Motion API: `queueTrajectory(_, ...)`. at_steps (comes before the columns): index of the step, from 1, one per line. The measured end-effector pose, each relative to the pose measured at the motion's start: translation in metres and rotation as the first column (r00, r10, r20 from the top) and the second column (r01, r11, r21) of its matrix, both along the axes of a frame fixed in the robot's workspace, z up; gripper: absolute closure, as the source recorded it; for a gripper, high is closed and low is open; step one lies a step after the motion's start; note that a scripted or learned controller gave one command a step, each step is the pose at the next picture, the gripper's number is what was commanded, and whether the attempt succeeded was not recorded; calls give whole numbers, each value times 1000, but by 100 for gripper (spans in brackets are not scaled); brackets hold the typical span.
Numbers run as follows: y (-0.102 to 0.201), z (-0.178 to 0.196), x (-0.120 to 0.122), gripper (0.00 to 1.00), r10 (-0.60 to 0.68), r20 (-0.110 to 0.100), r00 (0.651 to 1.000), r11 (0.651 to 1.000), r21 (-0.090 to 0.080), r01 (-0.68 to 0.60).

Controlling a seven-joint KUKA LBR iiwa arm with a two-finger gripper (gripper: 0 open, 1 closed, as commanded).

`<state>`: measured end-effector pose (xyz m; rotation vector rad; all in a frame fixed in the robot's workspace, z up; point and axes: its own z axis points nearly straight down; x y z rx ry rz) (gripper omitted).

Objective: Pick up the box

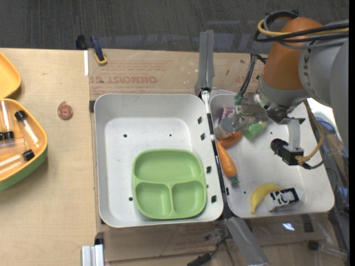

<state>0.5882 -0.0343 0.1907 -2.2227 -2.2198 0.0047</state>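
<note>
Box: we see the box [284, 197], small, black and white, at the near edge of the right bin [321, 201], lying flat just right of the banana [261, 195].
Banana: yellow, curved, beside the box on its left, close enough that we judge it may get nudged on a descent.
Gripper: we place the gripper [244, 123] at the far left part of the right bin, under the orange wrist band, low among a cluster of items.
Gripper state: we cannot tell how the gripper is set; it sits hidden in the clutter under the wrist, and we see nothing clearly pinched.
Cluster at gripper: a green item [254, 129], an orange bowl-like piece [230, 137] and something purple [227, 114] crowd the spot.
Carrot: the carrot [226, 160] lies along the left wall of the right bin, between the gripper's spot and the near edge.
Key relation: from the gripper, the box lies toward the near side and somewhat to the right, well apart, with open bin floor between them.
Box long axis: we read it as running roughly left to right, slightly tilted; the small size makes this uncertain.
Next move, our judgement: the arm would need to lift clear, travel near and right, then close across the box's short side.
Left bin: the green tray [169, 183] sits in the left bin [111, 148], no part in this.
</note>
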Motion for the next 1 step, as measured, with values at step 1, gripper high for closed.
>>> queueTrajectory(1, 49, 0, -66, 100, 76, -1, 997, 997, 1, -76)
